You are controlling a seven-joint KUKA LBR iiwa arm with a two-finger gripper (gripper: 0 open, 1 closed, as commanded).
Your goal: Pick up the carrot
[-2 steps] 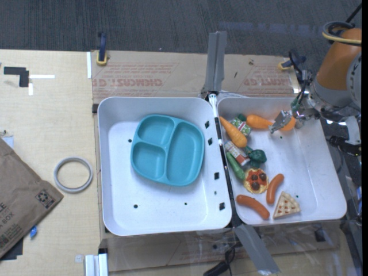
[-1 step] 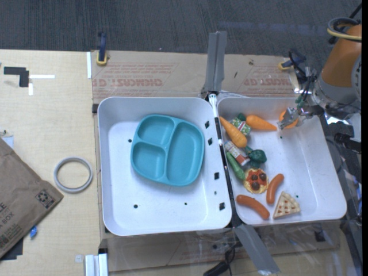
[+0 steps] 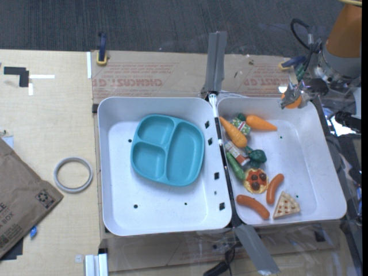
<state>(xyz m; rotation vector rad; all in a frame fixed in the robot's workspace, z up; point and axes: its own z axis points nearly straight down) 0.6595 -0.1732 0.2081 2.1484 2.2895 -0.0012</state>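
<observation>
Gripper (image 3: 295,95): hangs over the back right corner of the right bin (image 3: 325,132), just at the rim, arm (image 3: 344,36) coming in from the right. Cannot tell whether spread or pressed together; too small and cluttered with cables. Small orange blob (image 3: 291,103) right under it, unclear whether part of the tool or some item, so not counted as a grasp.

Carrot (image 3: 261,123): lying flat near the back of the right bin, orange body pointing right, green top toward the bin divider. Well apart from the gripper, to its left and nearer the camera. Second orange tapered piece (image 3: 233,131) lying at a slant just left of it, close to the green top; possibly also a carrot, hard to tell. Below these a packed cluster: green veg (image 3: 256,154), round mini pizza (image 3: 255,180), two sausages (image 3: 275,184), pizza slice (image 3: 286,206). Left bin (image 3: 109,154) with teal divided plate (image 3: 168,149), not relevant.

Step, as judged: approach, nothing visibly picked up yet. Next move calls for: travelling left and toward the camera until above the orange body, turning the wrist to close across the short width, descending with room on both sides. Right half of the carrot looks free of neighbours; better target than the leafy end, which sits close to the slanted piece.
</observation>
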